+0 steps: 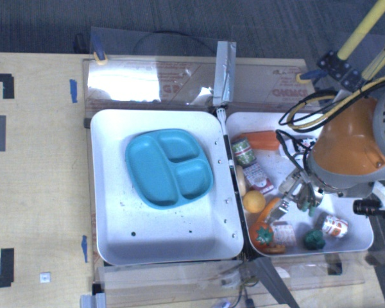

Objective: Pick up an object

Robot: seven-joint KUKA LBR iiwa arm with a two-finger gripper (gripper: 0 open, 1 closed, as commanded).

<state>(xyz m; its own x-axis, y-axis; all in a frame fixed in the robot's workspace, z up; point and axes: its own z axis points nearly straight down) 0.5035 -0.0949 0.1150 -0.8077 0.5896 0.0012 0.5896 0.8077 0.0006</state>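
Observation:
The right white bin [362, 239] holds several small items. A green-labelled can [244, 151] lies at its far left, with an orange block [265, 140] behind it. A yellow lemon [254, 202] and an orange carrot [268, 212] lie near the left wall. A small striped can [334, 226] and a green lump [314, 239] sit near the front. My gripper [296, 194] hangs low over the middle of this bin, just right of the carrot. It is open, and I see nothing between its fingers.
The left bin [109, 172] holds a blue divided plate [170, 167]. A red-and-white packet [262, 178] and a white wrapper [283, 233] also lie in the right bin. The orange wrist band and black cables cover the bin's right part. A clear panel stands behind the bins.

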